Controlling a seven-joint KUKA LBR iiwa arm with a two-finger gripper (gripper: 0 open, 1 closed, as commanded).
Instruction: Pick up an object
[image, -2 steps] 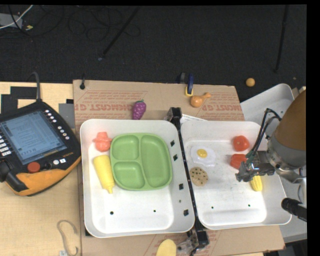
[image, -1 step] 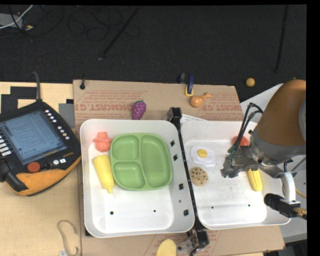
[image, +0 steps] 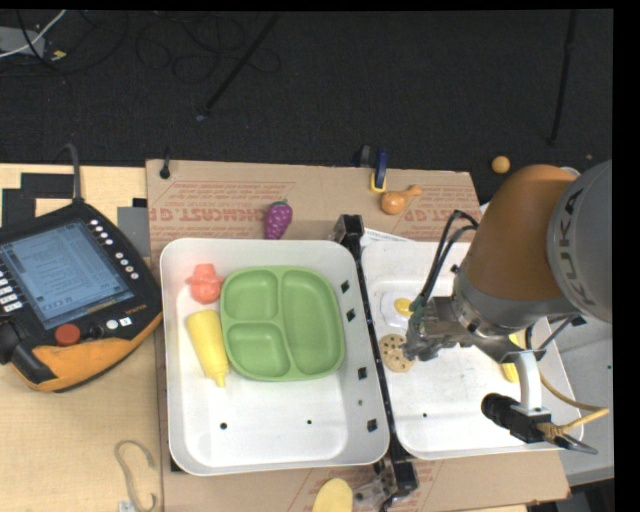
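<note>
Brown-flecked and round, a cookie lies flat in the right bin, close to its left wall. Just beside it sits the gripper, a dark tangle of metal and cable; whether it is open or closed cannot be made out. Smooth green plastic forms a three-part plate in the left bin, flanked by a yellow bottle and a pink toy.

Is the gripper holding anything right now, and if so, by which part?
It cannot be told. The gripper is low in the right bin, just above the cookie, but the arm hides its tip.
</note>
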